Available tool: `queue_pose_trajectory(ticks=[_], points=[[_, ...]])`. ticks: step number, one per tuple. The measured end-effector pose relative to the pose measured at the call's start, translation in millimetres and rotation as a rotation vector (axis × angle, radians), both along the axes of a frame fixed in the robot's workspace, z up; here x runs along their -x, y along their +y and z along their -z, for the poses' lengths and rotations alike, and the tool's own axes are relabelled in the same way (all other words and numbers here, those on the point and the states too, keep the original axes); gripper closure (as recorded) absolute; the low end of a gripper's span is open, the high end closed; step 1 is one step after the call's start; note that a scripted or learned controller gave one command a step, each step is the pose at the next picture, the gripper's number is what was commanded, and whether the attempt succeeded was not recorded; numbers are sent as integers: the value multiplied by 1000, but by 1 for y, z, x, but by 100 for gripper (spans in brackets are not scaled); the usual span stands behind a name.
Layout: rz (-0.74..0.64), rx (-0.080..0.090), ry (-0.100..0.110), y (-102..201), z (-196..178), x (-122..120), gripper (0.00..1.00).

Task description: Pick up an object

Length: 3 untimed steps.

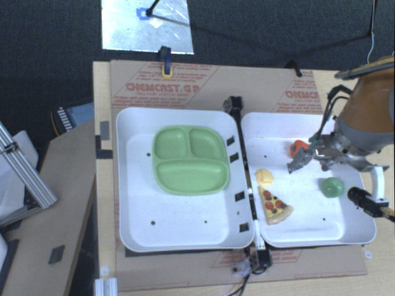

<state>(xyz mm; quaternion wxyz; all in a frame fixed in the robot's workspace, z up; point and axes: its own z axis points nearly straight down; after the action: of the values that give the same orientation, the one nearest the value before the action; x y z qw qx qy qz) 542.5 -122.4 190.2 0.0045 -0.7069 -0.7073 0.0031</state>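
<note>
The orange toy (299, 146) — small, rounded, bright — lies near the right bin's (308, 234) far edge, just beside the gripper (300, 163), probably the pick target. Whether the fingers are spread or closed, I cannot tell. A green ball (332, 187), pizza slice (275, 205) and yellow piece (264, 177) lie loose nearby — the green plate (190, 160) fills the left bin (179, 236).

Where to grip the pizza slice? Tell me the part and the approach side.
Judging by its pose, grip the pizza slice across its narrow middle, coming straight down from above. It lies flat in the right bin, tapering to a point, with open floor along both long edges for the fingers.
</note>
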Motion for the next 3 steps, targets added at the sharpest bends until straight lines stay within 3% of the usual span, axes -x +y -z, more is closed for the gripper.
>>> queue_pose_trajectory(ticks=[1,3], points=[[-2,2,-12,0,-6,-3,0],[-1,1,-7,-6,105,-6,0]])
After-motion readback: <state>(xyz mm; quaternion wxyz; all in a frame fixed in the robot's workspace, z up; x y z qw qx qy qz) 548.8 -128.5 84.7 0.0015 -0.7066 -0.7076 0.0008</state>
